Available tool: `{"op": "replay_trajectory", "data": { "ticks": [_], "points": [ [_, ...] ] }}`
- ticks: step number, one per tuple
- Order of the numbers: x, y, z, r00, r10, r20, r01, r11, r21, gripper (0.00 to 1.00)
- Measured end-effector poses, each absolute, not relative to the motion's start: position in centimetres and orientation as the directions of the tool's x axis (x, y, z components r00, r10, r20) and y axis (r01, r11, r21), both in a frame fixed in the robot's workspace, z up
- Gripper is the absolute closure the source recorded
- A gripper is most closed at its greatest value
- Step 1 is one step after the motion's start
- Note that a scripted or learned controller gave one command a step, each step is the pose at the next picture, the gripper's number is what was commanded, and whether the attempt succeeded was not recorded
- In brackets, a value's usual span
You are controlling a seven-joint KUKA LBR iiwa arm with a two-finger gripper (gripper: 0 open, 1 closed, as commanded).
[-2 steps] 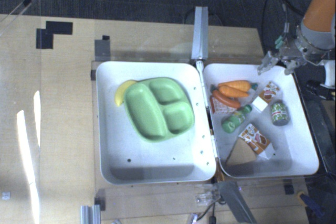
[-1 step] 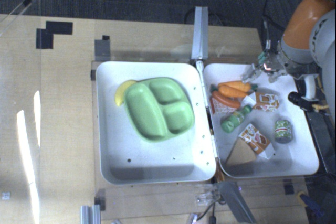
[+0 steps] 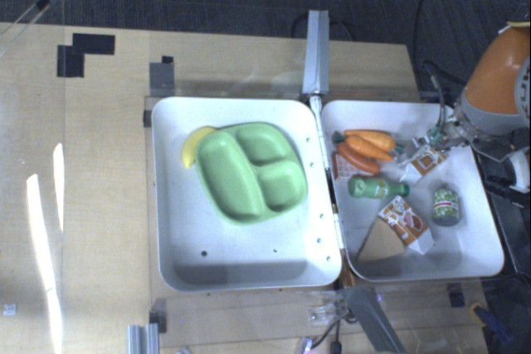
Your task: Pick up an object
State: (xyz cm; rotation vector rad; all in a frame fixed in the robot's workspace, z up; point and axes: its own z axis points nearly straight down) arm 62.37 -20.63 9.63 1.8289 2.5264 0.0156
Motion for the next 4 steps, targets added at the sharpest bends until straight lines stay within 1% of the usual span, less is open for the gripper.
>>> {"op": "replay_trajectory", "data": {
  "ticks": [1,2,3,4],
  "points": [
    [62.7,-20.6,11.0,-0.313,0.950,-0.017,0.949,0.313,0.030,1.00],
    [62.7,-20.6,11.0,-0.313,0.950,-0.017,0.949,0.314,0.030,0.00],
    [56.6,-20.6,8.9,-0.332,0.943,-0.006,0.943,0.332,0.009,0.00],
    [57.0,-20.4,10.3,-0.334,0.943,-0.011,0.942,0.334,0.018,1.00]
  ]
}}
